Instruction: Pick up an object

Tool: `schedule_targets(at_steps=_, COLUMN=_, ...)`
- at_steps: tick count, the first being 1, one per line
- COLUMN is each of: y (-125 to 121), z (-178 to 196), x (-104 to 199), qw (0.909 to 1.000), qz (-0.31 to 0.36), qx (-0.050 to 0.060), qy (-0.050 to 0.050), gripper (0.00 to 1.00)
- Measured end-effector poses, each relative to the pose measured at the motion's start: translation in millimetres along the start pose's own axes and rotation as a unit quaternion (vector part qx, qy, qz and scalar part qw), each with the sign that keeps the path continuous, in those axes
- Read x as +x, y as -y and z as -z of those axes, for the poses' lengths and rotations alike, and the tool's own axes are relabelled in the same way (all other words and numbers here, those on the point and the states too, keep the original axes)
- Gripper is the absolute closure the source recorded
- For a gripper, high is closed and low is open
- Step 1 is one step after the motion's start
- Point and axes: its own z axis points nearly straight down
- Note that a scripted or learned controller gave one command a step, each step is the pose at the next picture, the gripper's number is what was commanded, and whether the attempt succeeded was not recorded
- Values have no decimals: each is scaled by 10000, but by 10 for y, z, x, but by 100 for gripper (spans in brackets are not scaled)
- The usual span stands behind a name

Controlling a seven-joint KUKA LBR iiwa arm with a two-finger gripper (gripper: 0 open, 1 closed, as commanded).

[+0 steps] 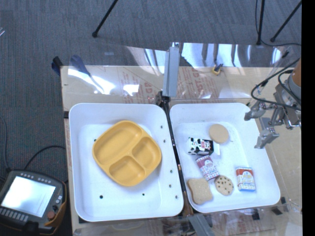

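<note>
Camera view showed the end effector (pixel 268 127) poised over the right bin's (pixel 275 191) far right rim, carrying nothing; whether it was spread or pressed together could not be told. Candidate objects all lay in that bin, untouched: a round tan biscuit (pixel 219 133), a cow-print carton (pixel 200 145), a red packet (pixel 208 167), a chocolate-chip cookie (pixel 224 185), a toast-shaped piece (pixel 200 191) and a small red-and-blue box (pixel 245 179). The left bin (pixel 83 200) held a yellow divided plate (pixel 127 153). Judged status: no pick made; approach, descent, grasp and lift all remained.
</note>
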Motion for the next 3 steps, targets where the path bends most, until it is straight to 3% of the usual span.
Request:
schedule_targets(at_steps=1, y=71, z=-1689, x=11, qw=9952, qz=-982, qx=-10, qy=-42, gripper=0)
schedule_targets(at_steps=2, y=43, z=-1544, x=-36, qw=9955, qz=-943, qx=1, qy=9, gripper=100)
schedule_targets(at_steps=3, y=-403, z=-689, x=-195, qw=9766, qz=-2149, qx=3, qy=28, gripper=100)
